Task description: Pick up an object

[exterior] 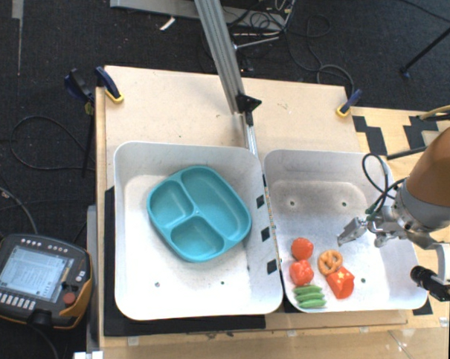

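Red and orange toys cluster in the lower part of the right bin (315, 171), lower right of the frame: a tomato (302, 248), a red piece (301, 273) just below it, a pretzel (329, 261), a red block (341, 283) and a green pod (310, 295) at the bin's lower rim. Right of and slightly above the pretzel hangs the gripper (354, 231), apart from every toy; whether it is spread or closed cannot be told. Left of centre, a teal tray (200, 213) lies in the left bin (132, 268). A pendant (33, 278) sits at lower left.
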